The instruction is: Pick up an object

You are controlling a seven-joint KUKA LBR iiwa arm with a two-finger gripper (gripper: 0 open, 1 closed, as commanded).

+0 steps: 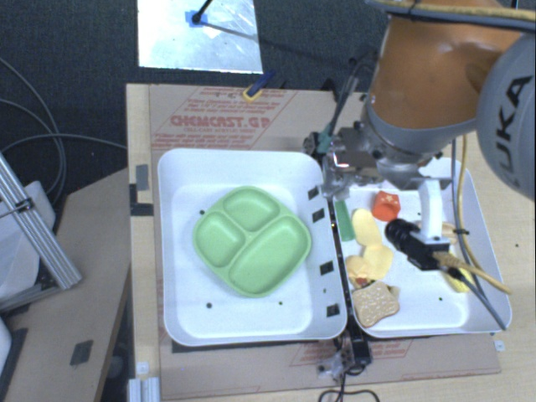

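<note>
Looming closest to the lens, the arm's orange band [435,57] and grey link [512,107] cover the far right corner of the right bin [419,327]. That bulk is why the gripper [350,164] shows just as a metal body below the wrist. Whether its jaws are released or clenched I cannot tell, and nothing can be seen held between them.

The gripper hangs over the right bin's far left corner, beside the wall shared with the left bin, which suggests a reach toward what lies along that wall. Just nearside of it, a green stick [342,218] lies lengthwise against the left wall, which I judge a tight spot for a grasp. Next outward, a red piece [386,206] sits near the bin's middle, with a pale yellow piece [366,226] just beside it and another yellow piece [374,262] nearer the front edge. A tan slab [376,302] lies by the front left corner. These things crowd the left half, so the likeliest candidates for picking are there.

Across the wall, the left bin [172,249] bears a green divided plate [251,239] at its middle, turned askew to the bin's edges and well apart from the gripper.
</note>
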